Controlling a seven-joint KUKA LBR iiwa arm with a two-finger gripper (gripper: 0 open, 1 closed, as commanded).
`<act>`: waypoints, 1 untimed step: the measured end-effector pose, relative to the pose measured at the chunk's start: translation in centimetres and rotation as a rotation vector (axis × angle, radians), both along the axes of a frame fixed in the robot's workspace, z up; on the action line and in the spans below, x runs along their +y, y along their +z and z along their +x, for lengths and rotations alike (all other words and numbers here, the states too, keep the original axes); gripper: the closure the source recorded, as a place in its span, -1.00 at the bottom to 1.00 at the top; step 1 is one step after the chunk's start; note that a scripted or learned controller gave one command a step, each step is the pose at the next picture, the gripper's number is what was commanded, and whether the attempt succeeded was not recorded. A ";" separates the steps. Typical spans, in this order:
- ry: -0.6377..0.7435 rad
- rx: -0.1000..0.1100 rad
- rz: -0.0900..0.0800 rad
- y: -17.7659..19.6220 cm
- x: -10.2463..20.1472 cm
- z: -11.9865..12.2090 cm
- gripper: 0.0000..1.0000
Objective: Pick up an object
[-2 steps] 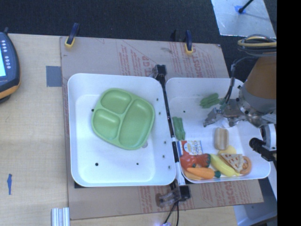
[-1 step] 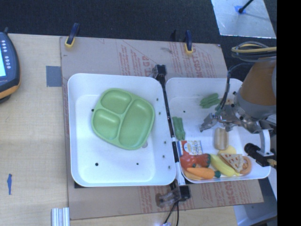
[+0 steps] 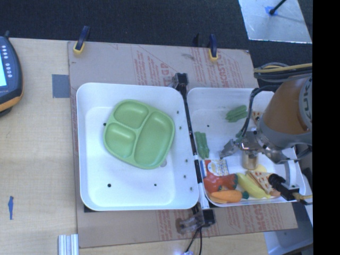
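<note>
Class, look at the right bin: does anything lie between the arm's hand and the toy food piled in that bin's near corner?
Nothing visible does. The hand hangs over the right bin, just above the pile: red packet, tomato, carrot and banana. Bare bin floor separates them.

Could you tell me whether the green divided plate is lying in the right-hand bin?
No, the green divided plate lies in the left bin, apart from the toy food in the right bin.

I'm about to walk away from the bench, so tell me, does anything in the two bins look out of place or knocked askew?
Nothing looks spilled or broken. The green divided plate lies turned at a slant in the left bin. In the right bin, the toy food is bunched in the near corner, beside the gripper.
</note>
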State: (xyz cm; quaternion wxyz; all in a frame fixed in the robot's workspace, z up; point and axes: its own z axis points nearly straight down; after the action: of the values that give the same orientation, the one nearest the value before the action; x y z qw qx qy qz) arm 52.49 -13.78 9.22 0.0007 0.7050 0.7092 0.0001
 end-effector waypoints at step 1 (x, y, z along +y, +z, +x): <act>-0.007 0.001 -0.001 5.8 -5.4 -1.9 -1.00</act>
State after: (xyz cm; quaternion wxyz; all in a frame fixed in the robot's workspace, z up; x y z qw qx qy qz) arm 50.64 -19.23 15.03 0.0010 0.7075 0.7067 -0.0006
